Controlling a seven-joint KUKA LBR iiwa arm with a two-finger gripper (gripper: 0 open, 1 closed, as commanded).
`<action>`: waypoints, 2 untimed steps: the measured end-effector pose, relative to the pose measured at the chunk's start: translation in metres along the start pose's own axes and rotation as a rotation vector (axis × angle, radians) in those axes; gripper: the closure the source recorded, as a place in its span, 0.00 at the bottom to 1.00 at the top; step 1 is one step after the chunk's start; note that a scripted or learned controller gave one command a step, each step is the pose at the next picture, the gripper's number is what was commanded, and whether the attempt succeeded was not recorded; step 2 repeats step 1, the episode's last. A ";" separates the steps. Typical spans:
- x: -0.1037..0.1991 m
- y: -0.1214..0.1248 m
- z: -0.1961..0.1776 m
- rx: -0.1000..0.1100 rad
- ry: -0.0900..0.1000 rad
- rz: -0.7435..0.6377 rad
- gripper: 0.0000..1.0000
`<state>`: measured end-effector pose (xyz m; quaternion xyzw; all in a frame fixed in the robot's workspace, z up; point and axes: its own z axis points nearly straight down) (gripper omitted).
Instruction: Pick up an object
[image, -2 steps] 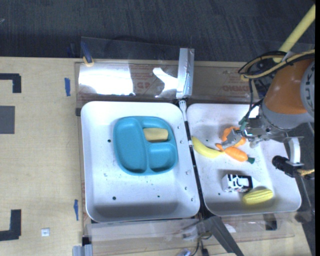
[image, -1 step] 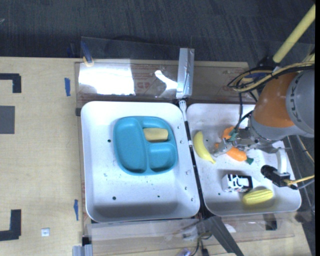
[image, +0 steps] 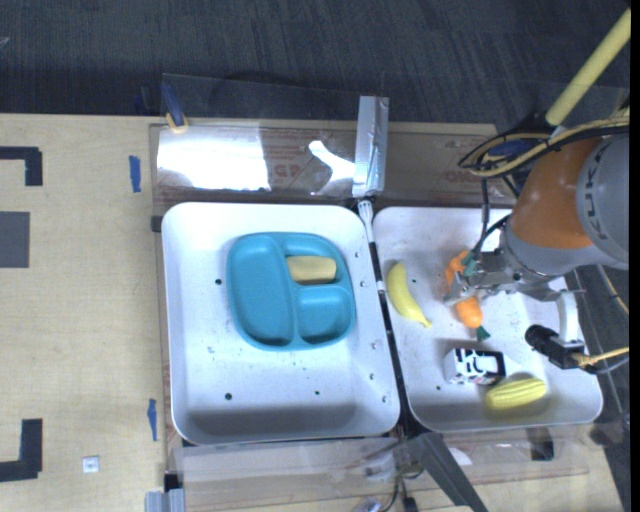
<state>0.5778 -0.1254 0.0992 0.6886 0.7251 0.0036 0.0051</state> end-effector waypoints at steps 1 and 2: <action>0.091 -0.015 -0.088 0.006 0.004 -0.130 1.00; 0.091 -0.015 -0.088 0.006 0.004 -0.130 1.00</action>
